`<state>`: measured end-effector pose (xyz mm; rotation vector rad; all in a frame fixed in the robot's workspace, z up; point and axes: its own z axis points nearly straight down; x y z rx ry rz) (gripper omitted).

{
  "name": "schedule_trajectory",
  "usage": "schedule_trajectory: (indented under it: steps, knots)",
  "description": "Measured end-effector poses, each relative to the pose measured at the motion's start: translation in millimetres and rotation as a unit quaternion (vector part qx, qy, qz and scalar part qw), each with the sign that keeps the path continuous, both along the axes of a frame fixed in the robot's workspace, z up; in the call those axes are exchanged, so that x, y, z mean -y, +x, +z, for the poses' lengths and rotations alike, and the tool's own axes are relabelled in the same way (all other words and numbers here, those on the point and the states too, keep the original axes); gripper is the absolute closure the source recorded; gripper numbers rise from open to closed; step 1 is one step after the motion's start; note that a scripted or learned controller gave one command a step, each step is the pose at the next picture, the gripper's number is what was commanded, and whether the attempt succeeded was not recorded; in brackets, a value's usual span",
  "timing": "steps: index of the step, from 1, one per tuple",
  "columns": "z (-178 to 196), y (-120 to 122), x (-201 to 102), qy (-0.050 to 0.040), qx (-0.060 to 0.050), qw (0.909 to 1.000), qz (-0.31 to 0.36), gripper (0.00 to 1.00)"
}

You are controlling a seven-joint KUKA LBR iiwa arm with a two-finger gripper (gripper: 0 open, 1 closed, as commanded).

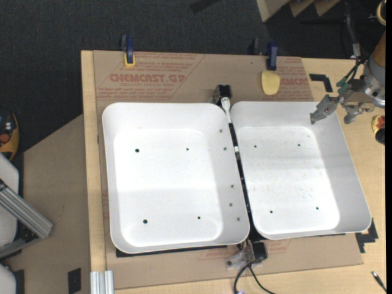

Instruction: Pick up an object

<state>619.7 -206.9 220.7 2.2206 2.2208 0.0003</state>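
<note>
A small pale yellow object (270,82) lies on the brown board just behind the right bin (343,164), below a blue clamp. My gripper (336,113) hangs over the far right corner of that bin, to the right of the yellow object and apart from it. Its two grey fingers are spread, one finger (321,111) over the bin's rim. It is open with nothing between the fingers.
The left bin (116,164) sits beside the right one, with a black hinge strip (236,158) between them. Blue clamps (127,45) hold the board's far edge. Cables (248,268) trail at the front, and metal framing stands at the lower left.
</note>
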Motion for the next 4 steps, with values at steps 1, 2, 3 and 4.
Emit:
schedule_trajectory:
  steps: [1, 2, 3, 4]
  knots:
    - [11.3, 0.8, 0.2, -0.0008, 0.002, 1.0000, 0.000, 1.00]
    - [195.5, 12.6, -11.9, -0.0033, 0.011, 0.9999, 0.002, 1.00]
    - [59.8, 36.6, -31.6, 0.0019, -0.005, 1.0000, 0.001, 1.00]
    - [90.4, 26.7, -30.7, -0.0006, 0.002, 1.0000, 0.000, 1.00]
